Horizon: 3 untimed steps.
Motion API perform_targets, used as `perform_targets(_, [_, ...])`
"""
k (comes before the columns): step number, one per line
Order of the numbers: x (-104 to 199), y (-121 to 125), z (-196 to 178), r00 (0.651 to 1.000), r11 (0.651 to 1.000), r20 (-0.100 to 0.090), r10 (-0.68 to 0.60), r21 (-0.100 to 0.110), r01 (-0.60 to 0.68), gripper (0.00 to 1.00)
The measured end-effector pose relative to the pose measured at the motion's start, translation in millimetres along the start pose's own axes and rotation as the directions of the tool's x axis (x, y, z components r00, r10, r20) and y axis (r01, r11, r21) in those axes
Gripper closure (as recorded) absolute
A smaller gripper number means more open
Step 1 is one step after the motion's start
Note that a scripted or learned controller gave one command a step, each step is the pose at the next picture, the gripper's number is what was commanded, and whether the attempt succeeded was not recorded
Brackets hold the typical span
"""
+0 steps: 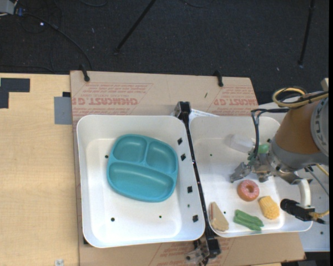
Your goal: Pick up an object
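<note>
In the right bin (222,148) lie a pink donut (248,190), a yellow corn cob (269,207), a green bean pod (248,220) and a tan sandwich wedge (218,217). My gripper (243,172) reaches in from the right and sits low in this bin, just up and left of the donut. Its grey fingers point left toward the bin floor, with nothing visible between them. A small green piece (262,147) shows by the wrist.
The left bin (94,215) holds a teal divided plate (142,167). A black divider (191,168) separates the bins. The arm's orange band (297,132) and cables crowd the right bin's far right side. Cardboard lies behind the bins.
</note>
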<state>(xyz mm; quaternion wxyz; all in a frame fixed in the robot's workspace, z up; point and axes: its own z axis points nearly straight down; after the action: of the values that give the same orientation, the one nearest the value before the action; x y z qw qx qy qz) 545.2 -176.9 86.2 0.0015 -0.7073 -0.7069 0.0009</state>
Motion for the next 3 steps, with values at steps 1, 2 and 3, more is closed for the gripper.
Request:
perform_targets(1, [-0.7,0.2,-12.3,1.000,1.000,-0.001,0.003,-0.001,-0.003,1.00])
perform_targets(2, [-1.5,5.1,-74.4,1.000,1.000,0.001,-0.002,-0.005,0.002,1.00])
perform_targets(3, [-10.2,12.5,-127.3,1.000,1.000,0.002,-0.002,-0.007,0.002,1.00])
